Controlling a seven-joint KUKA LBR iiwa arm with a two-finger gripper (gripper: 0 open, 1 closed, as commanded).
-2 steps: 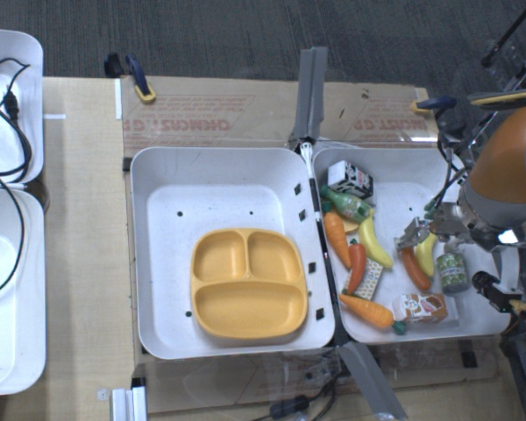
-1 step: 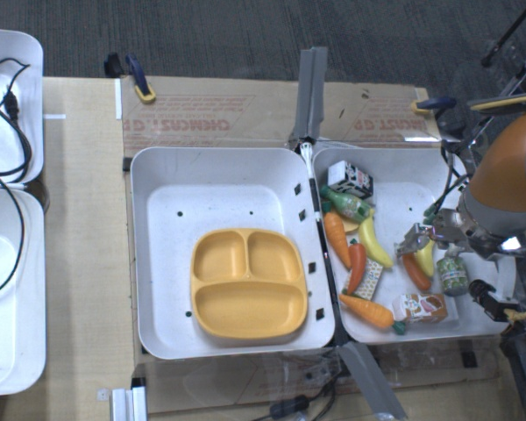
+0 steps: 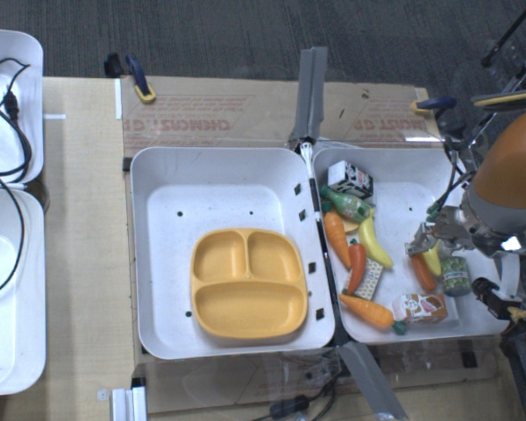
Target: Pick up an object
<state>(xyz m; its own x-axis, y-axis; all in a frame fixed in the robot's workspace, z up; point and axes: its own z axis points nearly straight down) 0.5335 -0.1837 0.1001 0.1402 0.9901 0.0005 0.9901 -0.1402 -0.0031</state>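
My gripper (image 3: 423, 240) hangs low over the right side of the right bin (image 3: 394, 178), at the end of the grey arm with the orange band (image 3: 511, 169). Directly under and beside it lie a small orange piece (image 3: 423, 273), a yellow piece (image 3: 433, 260) and a dark green round item (image 3: 456, 275). Whether the gripper touches any of them is unclear. Further left in the same bin lie a yellow banana (image 3: 374, 242), an orange carrot (image 3: 336, 238), a red pepper (image 3: 357, 267) and a second carrot (image 3: 369, 310).
A black-and-white box (image 3: 351, 180) and a green item (image 3: 345, 203) lie at the back of the right bin; a printed packet (image 3: 421, 306) lies at its front. The left bin (image 3: 158, 261) holds a yellow divided plate (image 3: 248, 282). A grey post (image 3: 311, 95) stands between the bins.
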